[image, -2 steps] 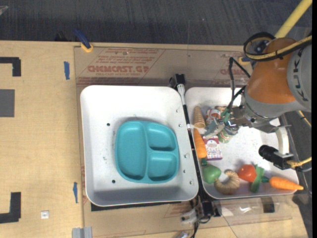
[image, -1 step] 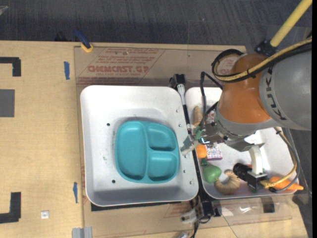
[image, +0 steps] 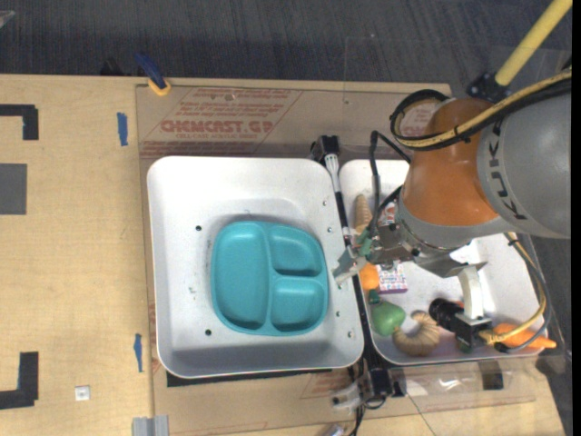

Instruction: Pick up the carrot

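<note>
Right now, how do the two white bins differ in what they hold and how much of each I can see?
The left bin holds a teal divided plate; the right bin holds a jumble of small things, among them a green piece and an orange one.
The left bin shows whole; the arm hangs over much of the right bin.
Both are shallow, white and side by side.
</note>
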`<state>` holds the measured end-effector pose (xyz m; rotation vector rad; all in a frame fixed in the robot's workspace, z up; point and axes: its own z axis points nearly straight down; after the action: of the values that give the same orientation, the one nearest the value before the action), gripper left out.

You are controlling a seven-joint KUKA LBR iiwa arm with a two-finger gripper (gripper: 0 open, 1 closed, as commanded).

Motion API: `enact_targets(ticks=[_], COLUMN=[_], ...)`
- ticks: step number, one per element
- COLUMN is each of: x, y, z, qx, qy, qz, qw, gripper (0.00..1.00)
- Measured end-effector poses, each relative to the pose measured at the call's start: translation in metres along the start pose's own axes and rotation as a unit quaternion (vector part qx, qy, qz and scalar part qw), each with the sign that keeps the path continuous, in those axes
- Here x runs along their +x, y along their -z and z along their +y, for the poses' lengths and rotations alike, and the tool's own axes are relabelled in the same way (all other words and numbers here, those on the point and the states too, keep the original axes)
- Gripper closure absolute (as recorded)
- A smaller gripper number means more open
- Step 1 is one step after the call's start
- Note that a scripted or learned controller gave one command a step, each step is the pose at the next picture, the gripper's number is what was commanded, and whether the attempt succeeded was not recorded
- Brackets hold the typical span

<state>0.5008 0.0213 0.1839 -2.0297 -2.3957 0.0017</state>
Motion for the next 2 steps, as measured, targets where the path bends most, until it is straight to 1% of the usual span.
enact_targets(ticks=[1,2], x=[0.0,-0.041], y=[0.0,-0.041], z=[0.0,0.005], qx=[0.0,-0.012], qy=[0.0,0.006], qz=[0.0,0.015], qw=[1.0,0.9998], gripper=[0.0,0.0])
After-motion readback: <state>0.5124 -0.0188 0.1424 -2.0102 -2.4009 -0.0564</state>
